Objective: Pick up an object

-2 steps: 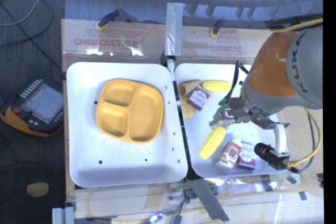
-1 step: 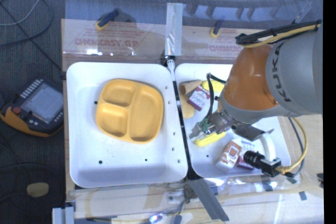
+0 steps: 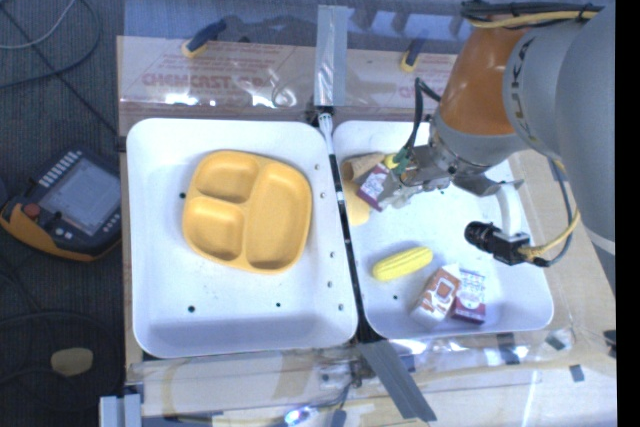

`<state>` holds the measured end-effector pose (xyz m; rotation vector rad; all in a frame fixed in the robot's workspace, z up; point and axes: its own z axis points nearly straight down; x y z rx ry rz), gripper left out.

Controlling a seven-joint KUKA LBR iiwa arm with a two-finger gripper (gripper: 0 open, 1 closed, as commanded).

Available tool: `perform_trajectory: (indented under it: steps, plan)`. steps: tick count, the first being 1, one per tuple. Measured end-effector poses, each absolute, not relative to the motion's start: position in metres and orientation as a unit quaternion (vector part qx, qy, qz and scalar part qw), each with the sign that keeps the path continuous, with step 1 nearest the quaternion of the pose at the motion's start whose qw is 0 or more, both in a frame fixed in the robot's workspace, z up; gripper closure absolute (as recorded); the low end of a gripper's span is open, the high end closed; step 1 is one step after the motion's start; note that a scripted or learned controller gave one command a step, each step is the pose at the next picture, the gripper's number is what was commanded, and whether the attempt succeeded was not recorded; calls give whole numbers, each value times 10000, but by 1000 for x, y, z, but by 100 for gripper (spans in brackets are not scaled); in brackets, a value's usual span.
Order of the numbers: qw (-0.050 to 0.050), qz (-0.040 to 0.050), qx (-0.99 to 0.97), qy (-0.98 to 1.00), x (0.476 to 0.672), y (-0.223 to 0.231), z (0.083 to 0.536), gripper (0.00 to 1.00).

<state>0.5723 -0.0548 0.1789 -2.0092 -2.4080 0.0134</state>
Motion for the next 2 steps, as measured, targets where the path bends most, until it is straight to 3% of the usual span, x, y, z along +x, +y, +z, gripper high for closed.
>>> perform_trajectory:
  steps: [1,2]
  plan:
    - [19,47,-6202,-7844,621,-44,179,100]
    - [18,46,-6073,-7944,666,-106,139,100]
